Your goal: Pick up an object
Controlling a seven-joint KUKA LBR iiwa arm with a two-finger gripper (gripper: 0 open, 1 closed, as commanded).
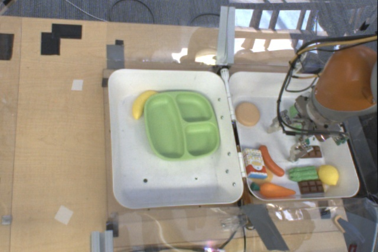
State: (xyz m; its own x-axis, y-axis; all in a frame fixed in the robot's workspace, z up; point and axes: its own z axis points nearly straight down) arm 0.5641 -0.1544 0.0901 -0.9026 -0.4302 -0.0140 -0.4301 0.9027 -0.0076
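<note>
Starting at the left, the wooden bench carries black markers near its far edge, then the left bin, where a green divided plate lies tilted, with three compartments, and a yellow banana peeks out from under its upper left corner, touching it. Across the shared rim sits the right bin. A round tan cookie-like disc lies near that bin's left wall. Below it a small white carton lies just beside a red sausage, and an orange carrot rests along the near wall. Farther right, a green ridged vegetable lies touching a yellow lemon, with a brown chocolate bar just below them. A second brown piece shows just beside the gripper, which hangs over the right half of that bin beneath the orange band of the arm; whether its fingers are spread or pressed together cannot be told, and nothing is visibly held between them.
</note>
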